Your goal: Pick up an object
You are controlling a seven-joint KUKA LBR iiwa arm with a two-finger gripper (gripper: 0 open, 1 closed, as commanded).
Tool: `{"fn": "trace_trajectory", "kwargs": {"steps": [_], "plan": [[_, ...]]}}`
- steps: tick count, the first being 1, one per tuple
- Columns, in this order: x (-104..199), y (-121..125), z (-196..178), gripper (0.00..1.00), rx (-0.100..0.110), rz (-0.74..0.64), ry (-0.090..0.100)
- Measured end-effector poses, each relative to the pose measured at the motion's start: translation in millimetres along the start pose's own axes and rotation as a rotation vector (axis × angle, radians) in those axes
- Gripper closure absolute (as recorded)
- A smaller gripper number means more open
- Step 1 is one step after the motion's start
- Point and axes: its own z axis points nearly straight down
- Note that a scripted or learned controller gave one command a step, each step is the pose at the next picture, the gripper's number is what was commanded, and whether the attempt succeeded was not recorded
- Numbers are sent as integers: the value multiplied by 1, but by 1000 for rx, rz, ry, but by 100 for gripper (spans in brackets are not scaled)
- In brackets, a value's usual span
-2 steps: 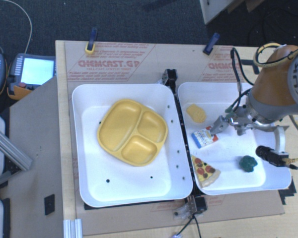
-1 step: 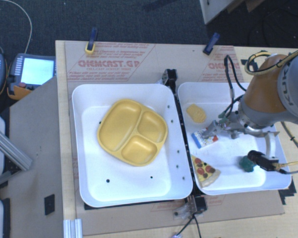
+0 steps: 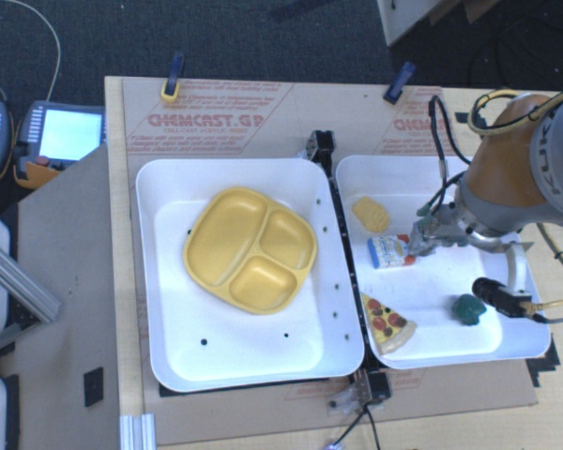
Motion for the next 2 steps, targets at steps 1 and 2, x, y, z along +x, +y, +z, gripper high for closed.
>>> {"fn": "trace_trajectory", "kwargs": {"steps": [1, 2], "plan": [[-1, -9, -50, 100, 11, 1, -1], [7, -2, -105, 100, 10, -1, -2]]}}
